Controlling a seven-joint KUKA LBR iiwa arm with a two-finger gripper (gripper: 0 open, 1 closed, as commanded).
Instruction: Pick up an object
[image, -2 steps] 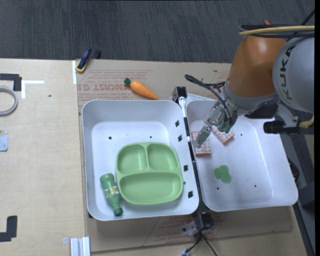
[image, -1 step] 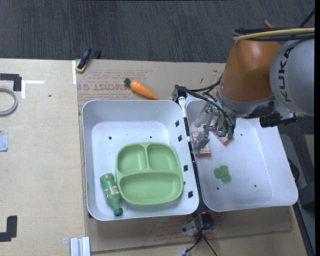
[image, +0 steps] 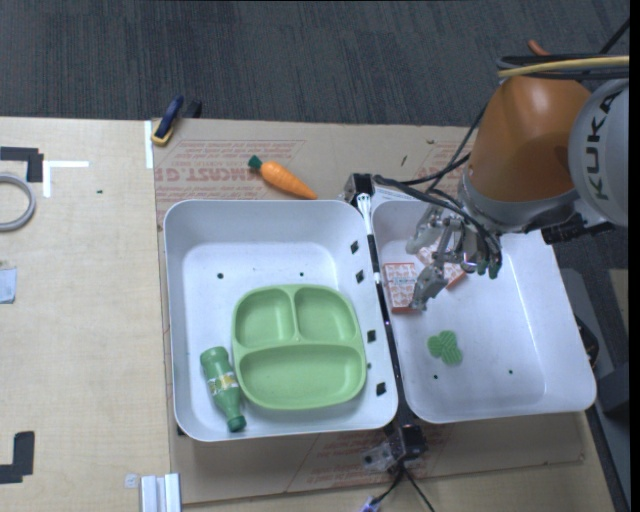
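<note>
Hanging over the right bin (image: 560, 330), the gripper (image: 447, 262) points down toward that bin's upper left part; whether it is clenched or released cannot be told, since cables and metal parts crowd its tip. Just beside and partly under it lies a red-and-white packet (image: 400, 285), close to the wall shared with the left bin (image: 190, 250). A small green piece (image: 445, 347) rests on the floor of the right bin, below the gripper and apart from the packet. In the left bin sits a green plate (image: 298, 347) with three sections, and a green bottle (image: 222, 388) lies touching its lower left edge. A carrot (image: 283, 178) lies on the cardboard above the left bin, outside both.
</note>
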